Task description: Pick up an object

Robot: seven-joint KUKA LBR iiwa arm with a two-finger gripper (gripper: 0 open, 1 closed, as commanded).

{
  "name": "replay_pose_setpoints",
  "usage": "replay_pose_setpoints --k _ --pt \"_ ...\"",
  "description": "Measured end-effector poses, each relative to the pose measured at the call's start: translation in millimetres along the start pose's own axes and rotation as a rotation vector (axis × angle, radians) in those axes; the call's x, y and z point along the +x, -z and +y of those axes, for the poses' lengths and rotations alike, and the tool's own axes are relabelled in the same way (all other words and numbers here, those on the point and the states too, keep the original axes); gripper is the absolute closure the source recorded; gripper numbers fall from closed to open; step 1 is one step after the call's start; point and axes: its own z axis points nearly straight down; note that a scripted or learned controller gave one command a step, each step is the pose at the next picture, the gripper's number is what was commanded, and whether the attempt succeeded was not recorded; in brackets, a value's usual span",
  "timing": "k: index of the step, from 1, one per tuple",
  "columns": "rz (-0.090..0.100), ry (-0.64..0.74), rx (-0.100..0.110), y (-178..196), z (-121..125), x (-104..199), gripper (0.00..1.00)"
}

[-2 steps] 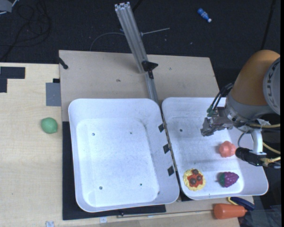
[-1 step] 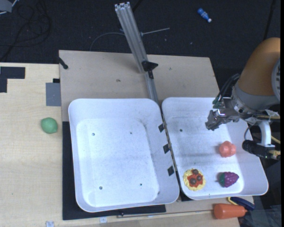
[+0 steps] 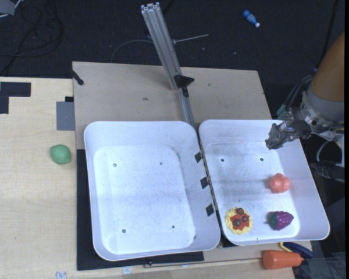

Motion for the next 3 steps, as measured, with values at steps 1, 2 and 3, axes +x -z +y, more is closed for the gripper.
replay_pose_setpoints --k 1,2,3 --pt "0.000 0.000 0.002 30.9 0.4 -0.7 1.00" --pt "0.002 0.004 0.005 28.1 -1.3 56.0 1.00" --pt "0.002 0.004 0.006 8.6 -12.4 110.4 1.00"
